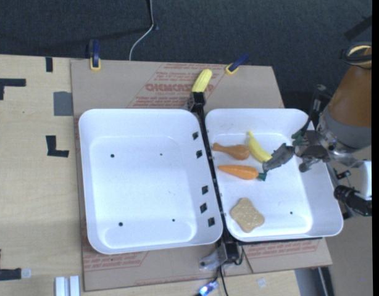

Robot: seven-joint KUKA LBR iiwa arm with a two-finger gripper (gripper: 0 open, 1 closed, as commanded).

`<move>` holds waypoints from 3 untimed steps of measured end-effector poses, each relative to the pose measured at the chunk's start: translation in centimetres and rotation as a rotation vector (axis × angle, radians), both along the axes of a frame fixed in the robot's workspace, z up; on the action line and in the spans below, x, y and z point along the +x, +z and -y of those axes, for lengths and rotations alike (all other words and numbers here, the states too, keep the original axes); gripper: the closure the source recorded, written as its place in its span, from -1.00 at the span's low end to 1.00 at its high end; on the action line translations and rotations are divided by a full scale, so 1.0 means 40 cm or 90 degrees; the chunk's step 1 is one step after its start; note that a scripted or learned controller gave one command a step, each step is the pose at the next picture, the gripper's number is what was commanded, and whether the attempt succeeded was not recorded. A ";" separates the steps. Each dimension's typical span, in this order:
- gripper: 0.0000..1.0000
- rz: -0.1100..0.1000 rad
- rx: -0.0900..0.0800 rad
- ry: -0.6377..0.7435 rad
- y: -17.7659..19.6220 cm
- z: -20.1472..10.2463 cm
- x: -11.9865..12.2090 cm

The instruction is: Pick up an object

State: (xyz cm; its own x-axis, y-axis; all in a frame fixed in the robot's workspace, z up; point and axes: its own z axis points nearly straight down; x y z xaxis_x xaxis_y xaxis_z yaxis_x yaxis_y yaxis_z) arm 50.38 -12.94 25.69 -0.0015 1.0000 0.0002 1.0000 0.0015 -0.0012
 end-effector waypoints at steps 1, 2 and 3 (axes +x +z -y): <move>-1.00 0.009 -0.004 0.000 0.236 0.097 0.148; -1.00 0.011 -0.004 0.001 0.559 0.140 0.256; -1.00 0.000 0.000 0.005 0.443 -0.064 0.419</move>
